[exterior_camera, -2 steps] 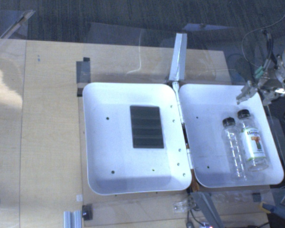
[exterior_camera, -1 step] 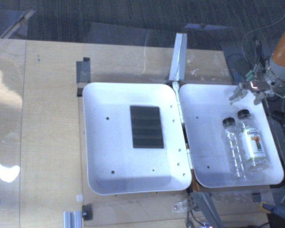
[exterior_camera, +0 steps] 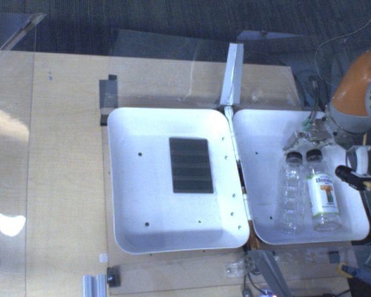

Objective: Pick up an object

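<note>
I see the gripper (exterior_camera: 310, 135) at the far edge of the right bin (exterior_camera: 260, 166), whether open or closed I cannot tell; two bottles (exterior_camera: 308, 190) lie side by side just toward the near wall, long axes pointing back at it.

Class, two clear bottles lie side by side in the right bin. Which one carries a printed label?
The bottle on the right, nearer the bin's outer edge, has a white label with orange and green print. Its neighbour, the left bottle, is bare clear plastic.
</note>
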